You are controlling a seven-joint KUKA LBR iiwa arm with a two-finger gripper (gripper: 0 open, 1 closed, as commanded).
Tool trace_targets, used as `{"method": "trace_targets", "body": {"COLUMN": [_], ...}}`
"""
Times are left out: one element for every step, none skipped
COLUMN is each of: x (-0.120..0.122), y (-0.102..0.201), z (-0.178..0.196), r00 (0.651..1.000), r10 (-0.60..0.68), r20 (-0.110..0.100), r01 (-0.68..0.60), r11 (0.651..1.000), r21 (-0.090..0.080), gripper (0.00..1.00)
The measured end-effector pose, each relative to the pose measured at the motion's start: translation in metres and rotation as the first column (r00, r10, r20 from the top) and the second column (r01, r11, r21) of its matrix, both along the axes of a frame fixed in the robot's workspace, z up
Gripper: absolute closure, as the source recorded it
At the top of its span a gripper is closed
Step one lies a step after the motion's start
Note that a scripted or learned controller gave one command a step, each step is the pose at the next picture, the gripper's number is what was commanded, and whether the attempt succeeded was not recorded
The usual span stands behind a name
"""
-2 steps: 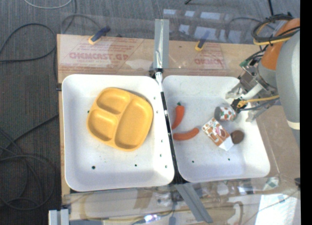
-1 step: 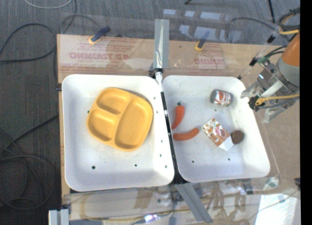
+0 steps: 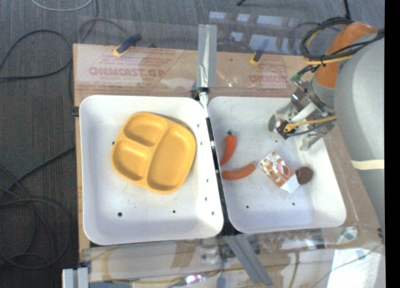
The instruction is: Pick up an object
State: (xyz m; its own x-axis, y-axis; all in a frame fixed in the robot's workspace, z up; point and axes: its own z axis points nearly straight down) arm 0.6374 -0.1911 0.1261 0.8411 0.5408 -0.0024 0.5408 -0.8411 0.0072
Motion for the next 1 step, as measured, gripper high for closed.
{"method": "trace_targets", "body": {"x": [-0.0722], "y": [-0.0144], "z": [0.035], "r00": [0.998], "r10": [-0.059], "r20": [-0.011], "r01": [0.059], "r11": [0.998], "r21": [0.006], "gripper": [0.0]}}
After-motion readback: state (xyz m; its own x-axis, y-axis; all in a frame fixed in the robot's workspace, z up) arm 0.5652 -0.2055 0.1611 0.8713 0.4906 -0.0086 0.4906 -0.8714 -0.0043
